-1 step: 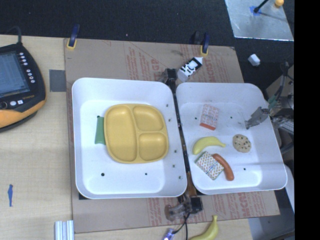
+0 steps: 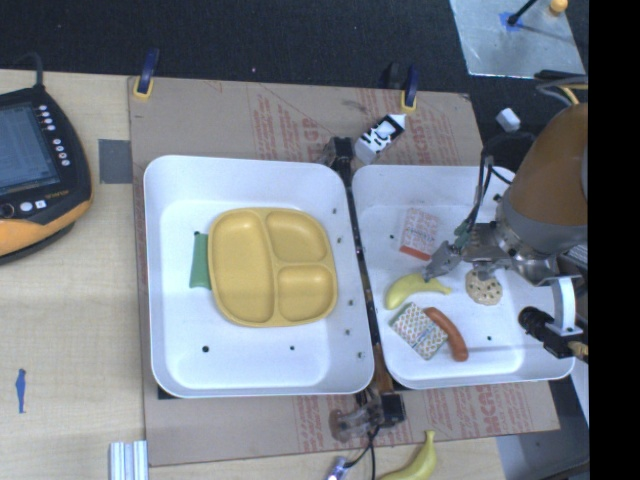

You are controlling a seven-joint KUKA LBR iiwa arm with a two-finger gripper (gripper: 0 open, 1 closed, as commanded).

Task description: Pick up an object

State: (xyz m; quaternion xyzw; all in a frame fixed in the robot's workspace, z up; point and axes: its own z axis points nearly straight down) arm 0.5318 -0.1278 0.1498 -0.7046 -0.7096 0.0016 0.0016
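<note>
The right white bin (image 2: 520, 368) holds a small yellow banana (image 2: 412, 289), a round cookie (image 2: 484, 288), a red-orange sausage (image 2: 447, 333), a patterned square packet (image 2: 418, 330) and a white-and-orange packet (image 2: 418, 230). My gripper (image 2: 443, 261) hangs low over this bin. Its tip is just above the banana's right end, below the white-and-orange packet and left of the cookie. I see nothing held in it. The grey arm with its orange band (image 2: 555, 183) covers the bin's right side.
The left white bin (image 2: 170, 348) holds a yellow divided plate (image 2: 272, 265) lying on a green strip (image 2: 200, 260). A teach pendant (image 2: 30, 173) rests at the far left. Another banana (image 2: 415, 460) lies below the bins, and a black-and-white item (image 2: 380, 136) lies above them.
</note>
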